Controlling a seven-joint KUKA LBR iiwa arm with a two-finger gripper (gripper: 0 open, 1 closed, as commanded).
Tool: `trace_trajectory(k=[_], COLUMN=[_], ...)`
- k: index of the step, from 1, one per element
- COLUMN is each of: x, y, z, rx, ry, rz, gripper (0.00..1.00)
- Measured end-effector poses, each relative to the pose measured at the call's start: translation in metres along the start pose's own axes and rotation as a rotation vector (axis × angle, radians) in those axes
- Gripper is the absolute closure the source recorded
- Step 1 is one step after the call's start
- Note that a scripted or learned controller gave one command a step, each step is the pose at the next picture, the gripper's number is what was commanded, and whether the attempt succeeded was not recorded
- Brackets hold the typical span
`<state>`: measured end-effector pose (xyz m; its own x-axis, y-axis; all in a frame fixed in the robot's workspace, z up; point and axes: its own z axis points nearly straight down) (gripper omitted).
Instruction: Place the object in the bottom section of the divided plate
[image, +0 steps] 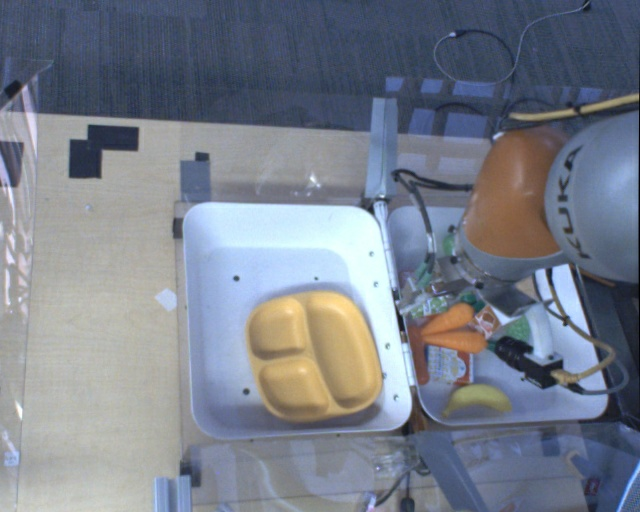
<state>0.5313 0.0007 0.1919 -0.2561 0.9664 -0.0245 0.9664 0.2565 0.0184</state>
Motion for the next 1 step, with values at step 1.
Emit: trace_trajectory(k=[1], x=[-0.0004], y=[0.0018], z=[-0.0105], rx=[-0.005], ry=[-0.001], rz=[0.0], gripper=[1.0])
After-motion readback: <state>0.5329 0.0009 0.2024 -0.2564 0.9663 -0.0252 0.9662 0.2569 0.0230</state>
